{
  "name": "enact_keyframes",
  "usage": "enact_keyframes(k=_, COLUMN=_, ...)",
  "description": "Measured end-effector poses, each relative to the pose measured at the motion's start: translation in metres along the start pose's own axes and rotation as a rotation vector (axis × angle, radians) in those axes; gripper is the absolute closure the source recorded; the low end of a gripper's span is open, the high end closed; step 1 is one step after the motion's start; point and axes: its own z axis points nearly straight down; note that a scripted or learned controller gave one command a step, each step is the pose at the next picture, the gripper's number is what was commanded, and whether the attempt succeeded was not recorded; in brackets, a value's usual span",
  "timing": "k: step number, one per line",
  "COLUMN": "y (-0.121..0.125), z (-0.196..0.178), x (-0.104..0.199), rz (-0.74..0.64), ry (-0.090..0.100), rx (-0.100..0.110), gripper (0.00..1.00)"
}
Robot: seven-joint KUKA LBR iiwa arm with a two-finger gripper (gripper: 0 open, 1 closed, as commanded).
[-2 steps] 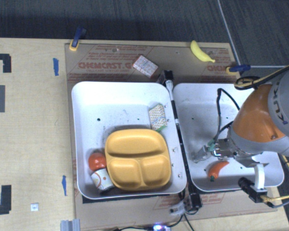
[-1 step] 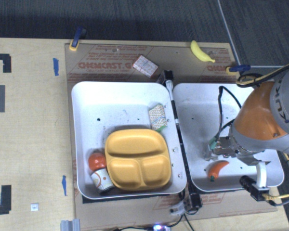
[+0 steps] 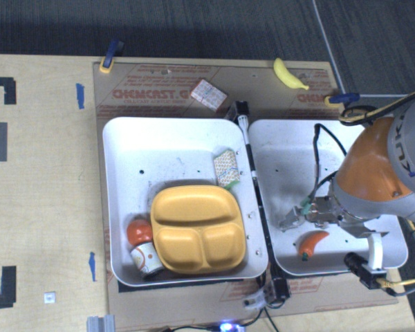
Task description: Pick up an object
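Gripper (image 3: pixel 294 218): in right bin (image 3: pixel 283 144), state cannot be told
Carrot (image 3: pixel 311 243): near right bin's front edge, just beside gripper
Tray (image 3: pixel 196 228): left bin's (image 3: pixel 124 144) front

- The arm (image 3: pixel 380 164) is seen entering from the right, its grey casing cut off by the frame edge.
- An orange band is wrapped around the arm just above the wrist.
- The wrist is bent downward and leftward, and black cables are looped over it.
- The pincer (image 3: pixel 294 218) is pointed left and held low; its metal fingers cannot be resolved.
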Motion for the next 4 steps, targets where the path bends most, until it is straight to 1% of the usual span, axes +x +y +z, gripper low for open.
enact_keyframes(k=1, y=-0.002, z=0.01, x=-0.002, rz=-0.001, ry=0.001, rx=0.004, gripper=0.0)
enact_keyframes(k=2, y=-0.001, z=0.0, x=-0.002, rz=-0.001, ry=0.0, rx=0.0, gripper=1.0)
enact_keyframes(k=3, y=-0.001, z=0.0, x=-0.002, rz=-0.001, ry=0.0, rx=0.001, gripper=0.0)
enact_keyframes(k=4, y=0.028, z=0.01, x=-0.013, rz=0.0, ry=-0.001, rx=0.004, gripper=0.0)
